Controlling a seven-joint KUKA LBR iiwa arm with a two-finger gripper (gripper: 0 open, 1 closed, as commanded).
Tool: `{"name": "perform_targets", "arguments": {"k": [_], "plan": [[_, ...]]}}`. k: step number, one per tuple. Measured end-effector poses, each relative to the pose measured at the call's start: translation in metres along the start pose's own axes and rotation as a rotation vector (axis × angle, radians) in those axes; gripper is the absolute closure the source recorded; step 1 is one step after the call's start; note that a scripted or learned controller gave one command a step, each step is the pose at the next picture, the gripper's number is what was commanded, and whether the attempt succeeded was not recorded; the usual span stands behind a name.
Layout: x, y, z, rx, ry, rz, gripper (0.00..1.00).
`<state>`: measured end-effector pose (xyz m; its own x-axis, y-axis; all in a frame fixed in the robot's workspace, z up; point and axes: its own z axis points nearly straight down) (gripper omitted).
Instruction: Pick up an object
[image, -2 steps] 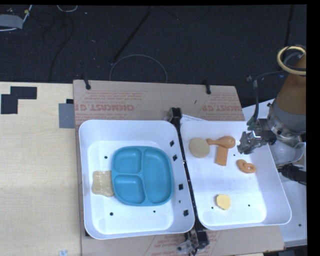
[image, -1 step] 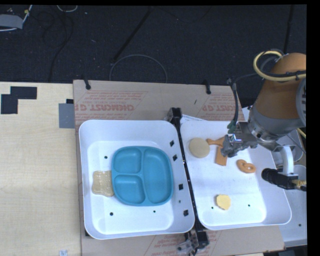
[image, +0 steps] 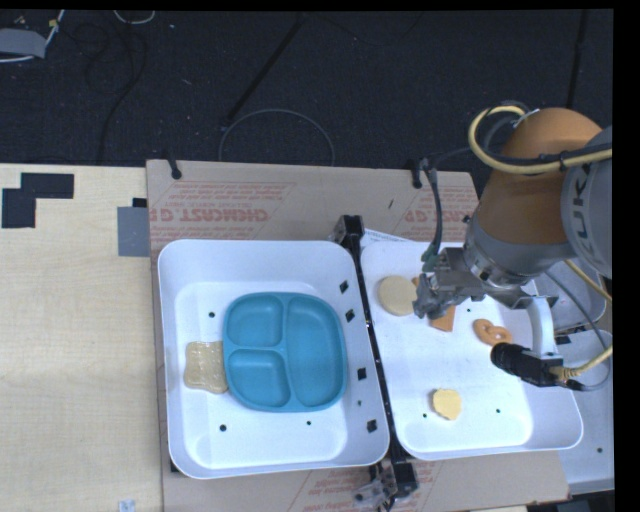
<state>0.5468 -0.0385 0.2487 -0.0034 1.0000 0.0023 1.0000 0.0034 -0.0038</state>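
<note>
My gripper (image: 429, 298) hangs low over the upper left part of the right bin (image: 560, 435). A round tan disc (image: 395, 295) lies just to its left, close to the gripper or touching it. An orange wedge (image: 443, 321) pokes out right under the gripper's lower edge, and whether it is gripped is hidden. A small orange curled piece (image: 490, 332) lies to the right of the wedge. A yellow chunk (image: 447, 404) rests near the bin's front.
The left bin (image: 180, 270) holds a blue divided plate (image: 283, 350) with a pale beige sponge-like piece (image: 205, 367) against its left side. A black divider (image: 362, 330) separates the bins. The arm's bulk covers the right bin's back right corner.
</note>
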Motion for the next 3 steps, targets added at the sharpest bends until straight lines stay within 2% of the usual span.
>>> {"name": "perform_targets", "arguments": {"k": [1,2,3], "plan": [[0.056,-0.010,0.012,0.001,0.000,-0.001,1.00],[0.102,-0.001,0.019,0.000,-0.001,0.000,1.00],[0.150,-0.010,0.014,0.000,-0.001,-0.001,1.00]]}}
